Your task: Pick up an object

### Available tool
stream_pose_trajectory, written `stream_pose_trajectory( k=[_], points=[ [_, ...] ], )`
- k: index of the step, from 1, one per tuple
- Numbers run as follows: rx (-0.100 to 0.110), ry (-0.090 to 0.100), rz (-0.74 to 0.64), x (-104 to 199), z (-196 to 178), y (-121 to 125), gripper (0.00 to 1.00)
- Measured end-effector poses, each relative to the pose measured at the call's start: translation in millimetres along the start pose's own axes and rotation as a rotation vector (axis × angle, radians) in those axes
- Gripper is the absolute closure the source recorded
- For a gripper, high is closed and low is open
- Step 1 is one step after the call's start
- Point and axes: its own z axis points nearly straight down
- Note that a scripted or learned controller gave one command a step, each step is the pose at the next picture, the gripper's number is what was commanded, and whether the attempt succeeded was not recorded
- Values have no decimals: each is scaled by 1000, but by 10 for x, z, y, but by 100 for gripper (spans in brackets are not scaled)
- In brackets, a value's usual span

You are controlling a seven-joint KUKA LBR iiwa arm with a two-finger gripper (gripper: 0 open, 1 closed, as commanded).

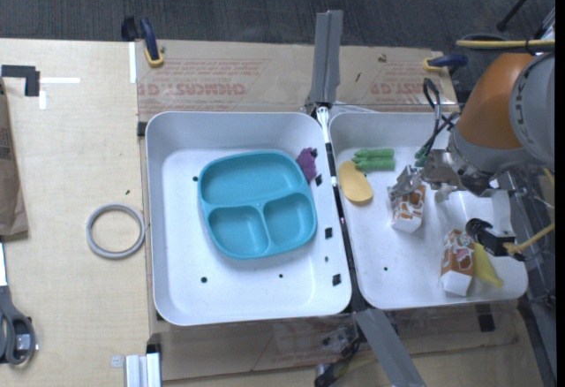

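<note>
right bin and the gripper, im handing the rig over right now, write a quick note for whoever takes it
Gripper: low in the right bin, at the top of a small carton; whether it grips the carton cannot be told.
Right bin also holds: a green piece, a yellow piece, and a second carton with a yellow item leaning on it.
Left bin: a blue divided tray, with a purple piece at its edge.
Done: nothing is visibly lifted.
Left: secure one object and raise it.

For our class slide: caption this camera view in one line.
End effector at a small carton in the right bin; blue tray in the left.
</note>
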Motion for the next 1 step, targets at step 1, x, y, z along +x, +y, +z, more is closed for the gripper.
stream_pose_trajectory(
  k=[1],
  points=[
    [-1,0,3,-17,-97,4,100]
  ],
)
